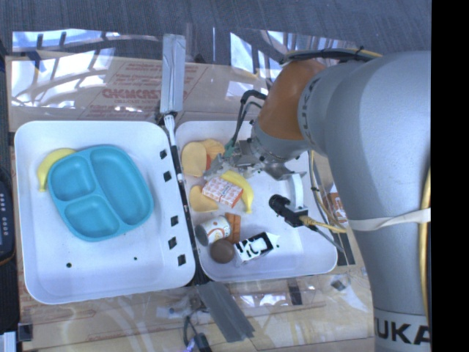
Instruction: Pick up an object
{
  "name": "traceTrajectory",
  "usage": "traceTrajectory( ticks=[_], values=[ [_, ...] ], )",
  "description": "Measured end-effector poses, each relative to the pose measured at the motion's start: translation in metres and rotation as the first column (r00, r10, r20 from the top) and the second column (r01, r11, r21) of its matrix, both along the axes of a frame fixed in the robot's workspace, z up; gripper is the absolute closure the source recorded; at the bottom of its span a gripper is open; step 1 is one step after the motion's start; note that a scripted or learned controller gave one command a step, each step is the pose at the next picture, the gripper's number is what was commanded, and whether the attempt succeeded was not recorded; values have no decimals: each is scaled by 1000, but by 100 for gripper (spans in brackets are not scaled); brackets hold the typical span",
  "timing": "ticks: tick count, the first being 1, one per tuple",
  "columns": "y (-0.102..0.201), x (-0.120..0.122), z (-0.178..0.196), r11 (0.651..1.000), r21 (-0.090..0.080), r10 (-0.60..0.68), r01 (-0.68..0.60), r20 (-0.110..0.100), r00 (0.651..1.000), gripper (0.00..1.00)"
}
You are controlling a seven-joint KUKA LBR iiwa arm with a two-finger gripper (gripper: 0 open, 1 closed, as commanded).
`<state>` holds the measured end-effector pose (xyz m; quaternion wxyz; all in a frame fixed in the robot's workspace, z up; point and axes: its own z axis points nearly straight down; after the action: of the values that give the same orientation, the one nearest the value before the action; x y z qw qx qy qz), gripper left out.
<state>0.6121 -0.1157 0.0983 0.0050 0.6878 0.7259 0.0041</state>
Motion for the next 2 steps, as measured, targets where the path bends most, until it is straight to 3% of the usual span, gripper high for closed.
traceTrajectory(
  ticks=[1,2],
  values=[
    [-1,-30,0,1000,-1,30,-30,2,1000,0],
    [3,-44,0,998,-2,68,-68,5,998,0]
  ],
)
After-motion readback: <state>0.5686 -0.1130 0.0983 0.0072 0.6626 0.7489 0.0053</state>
